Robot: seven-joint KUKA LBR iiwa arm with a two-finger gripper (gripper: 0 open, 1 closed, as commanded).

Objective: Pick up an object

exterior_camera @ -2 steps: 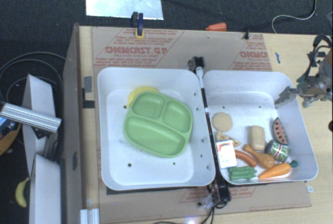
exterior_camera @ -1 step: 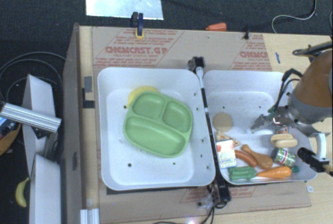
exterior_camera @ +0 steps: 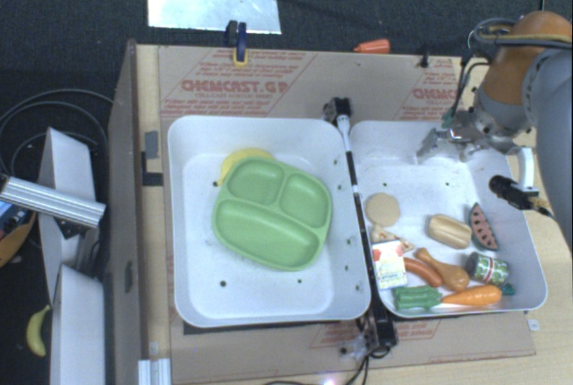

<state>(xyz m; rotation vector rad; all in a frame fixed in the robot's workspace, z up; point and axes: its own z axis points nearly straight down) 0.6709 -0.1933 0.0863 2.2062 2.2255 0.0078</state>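
Note:
My gripper [exterior_camera: 440,147] hangs over the back part of the right bin [exterior_camera: 403,168], its fingers apart with nothing between them. The toy food lies in front of it, towards the bin's near side. There is a tan round biscuit [exterior_camera: 383,209], a bread roll [exterior_camera: 449,231], a watermelon slice [exterior_camera: 484,227], a small can [exterior_camera: 486,269], a carrot [exterior_camera: 474,295], a green vegetable [exterior_camera: 416,297], a sausage [exterior_camera: 421,269] and a red and white packet [exterior_camera: 388,265]. The biscuit is the nearest to the gripper, below and to its left.
The left bin [exterior_camera: 192,285] holds a green divided plate [exterior_camera: 273,213] with a yellow thing [exterior_camera: 240,161] partly under its far edge. A black divider [exterior_camera: 351,182] runs between the bins. A black part [exterior_camera: 512,192] of the arm juts over the right bin's right rim.

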